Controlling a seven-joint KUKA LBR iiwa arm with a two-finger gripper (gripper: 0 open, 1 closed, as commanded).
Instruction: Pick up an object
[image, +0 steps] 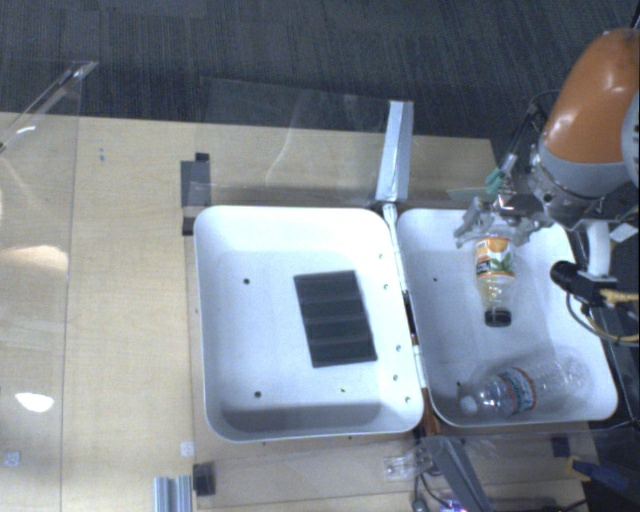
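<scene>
A small bottle (494, 272) with an orange label and a dark cap sits in the right bin (436, 300), lengthwise, its cap toward the front. My gripper (498, 226) is right at the bottle's far end, under the orange-banded wrist that reaches in from the right. I cannot make out whether the bottle rests on the bin floor or hangs from the gripper. A clear plastic water bottle (522, 387) lies on its side near the right bin's front wall. A black ridged block (334, 317) lies flat in the middle of the left bin (222, 300).
A metal divider post (394, 152) stands behind the seam between the two bins. Cables and a black connector (580, 280) hang off the arm over the right bin's right edge. Clear acrylic panels border the bench at left and back.
</scene>
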